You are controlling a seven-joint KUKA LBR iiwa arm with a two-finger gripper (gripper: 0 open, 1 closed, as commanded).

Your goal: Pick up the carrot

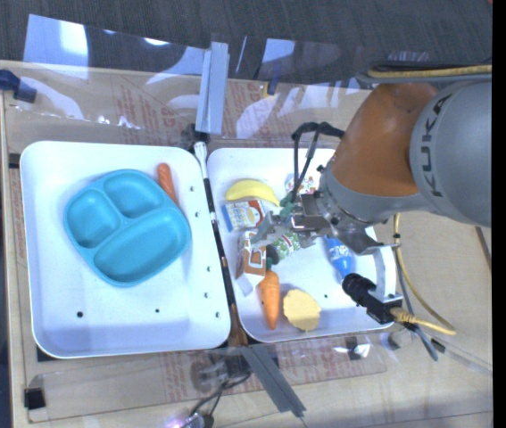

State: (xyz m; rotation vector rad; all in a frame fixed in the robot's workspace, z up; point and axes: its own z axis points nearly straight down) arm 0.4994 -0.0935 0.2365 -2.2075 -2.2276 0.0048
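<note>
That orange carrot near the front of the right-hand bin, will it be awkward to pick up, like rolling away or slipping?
The carrot looks stiff and toy-like, so it probably won't bend. Its rounded, tapered shape may let it roll or slip from a pinch. It lies against the yellow piece and close to the bin wall, so the gripper probably has little room.

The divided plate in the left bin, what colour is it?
Light blue all over, seen clearly in the camera view: the divided plate in the left bin.
</note>
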